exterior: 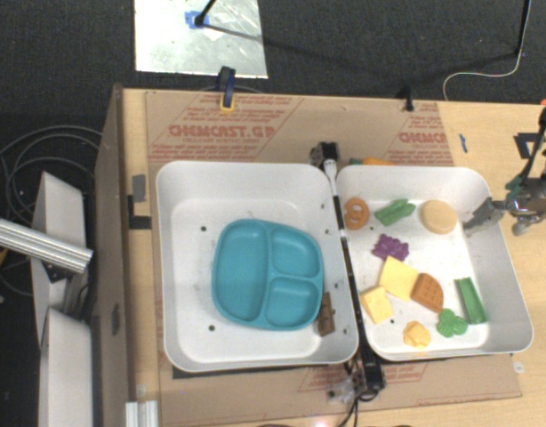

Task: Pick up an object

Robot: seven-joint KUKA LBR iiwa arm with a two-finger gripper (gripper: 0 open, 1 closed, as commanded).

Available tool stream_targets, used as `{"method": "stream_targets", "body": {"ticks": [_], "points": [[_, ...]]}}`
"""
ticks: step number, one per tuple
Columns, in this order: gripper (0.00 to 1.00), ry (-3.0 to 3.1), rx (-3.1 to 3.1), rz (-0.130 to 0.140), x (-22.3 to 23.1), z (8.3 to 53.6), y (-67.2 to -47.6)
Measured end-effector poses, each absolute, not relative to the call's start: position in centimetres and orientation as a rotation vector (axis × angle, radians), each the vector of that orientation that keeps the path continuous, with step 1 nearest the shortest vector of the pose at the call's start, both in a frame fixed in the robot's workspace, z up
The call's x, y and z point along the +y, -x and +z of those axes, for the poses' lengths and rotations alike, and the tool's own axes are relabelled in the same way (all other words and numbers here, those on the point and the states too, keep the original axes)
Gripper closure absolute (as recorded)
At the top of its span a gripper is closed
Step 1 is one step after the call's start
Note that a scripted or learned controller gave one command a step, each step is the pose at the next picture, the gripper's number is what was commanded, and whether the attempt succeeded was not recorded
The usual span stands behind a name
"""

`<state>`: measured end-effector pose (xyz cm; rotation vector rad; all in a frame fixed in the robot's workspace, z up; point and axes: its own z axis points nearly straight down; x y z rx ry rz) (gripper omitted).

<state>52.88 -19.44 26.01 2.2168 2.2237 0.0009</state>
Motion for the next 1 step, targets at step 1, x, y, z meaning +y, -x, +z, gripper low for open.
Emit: {"method": "stream_targets", "body": {"ticks": [1], "points": [[0.00,-2.209,2.235,0.003,-13.04,14.81,-59.15]]}}
